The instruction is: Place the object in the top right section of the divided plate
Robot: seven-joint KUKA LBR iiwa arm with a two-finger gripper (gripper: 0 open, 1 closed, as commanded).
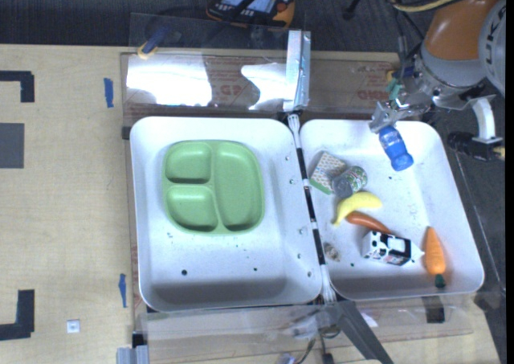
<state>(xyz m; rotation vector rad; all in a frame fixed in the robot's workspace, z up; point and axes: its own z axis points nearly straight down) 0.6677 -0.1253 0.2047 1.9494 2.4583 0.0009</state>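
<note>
— Where's the hand (388,117) from where you sit?

— I see it over the far edge of the right bin (462,274), hanging from the grey arm (462,49) with its orange band. A blue bottle (395,148) sits right under it, tilted, its cap end up at the fingers. It looks to me like the hand is closed on the bottle's top, but the fingers are small and blurred, so I can't swear to how firm the grip is.

— And the plate?

— The green divided plate (214,186) lies in the left bin (161,274), well apart from the hand, with the rim between the bins in between.

— What else is in the right bin?

— Nearer me than the bottle: a patterned packet (325,171) touching a crumpled grey thing (349,180), a banana (356,206) just beside them, a carrot (434,251) by the right wall, and a black-and-white object (388,248) I can't identify.

— Anything cut off?

— The arm runs out of the top right corner, and glare washes out the clear panel (209,81) on the tabletop behind the bins.
</note>
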